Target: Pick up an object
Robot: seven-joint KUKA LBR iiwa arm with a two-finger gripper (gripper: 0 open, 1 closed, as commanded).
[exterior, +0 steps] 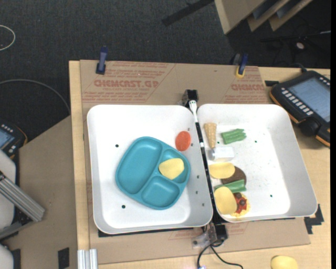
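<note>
Two smooth white plastic bins (105, 205) sit on matt brown cardboard (157, 79); the blue divided tray (142, 173) looks glossy plastic.

A dark grey carpet floor (105, 26) fills the upper part of the scene, with thin pale cables looping across it at the upper left. The bench (52, 173) has a light wood top, and a brown cardboard sheet (157, 79) printed with red lettering lies flat on it. Two clamps pin the sheet's far edge: a blue clamp (101, 60) on the left and a blue-and-yellow clamp (241, 64) further right. A black handheld control pendant (307, 102) with a screen rests at the bench's right edge. Pale wooden furniture (257, 13) stands at the top right. An aluminium frame rail (21, 202) crosses the lower left corner. Lighting is even and soft, with faint shadows.
</note>
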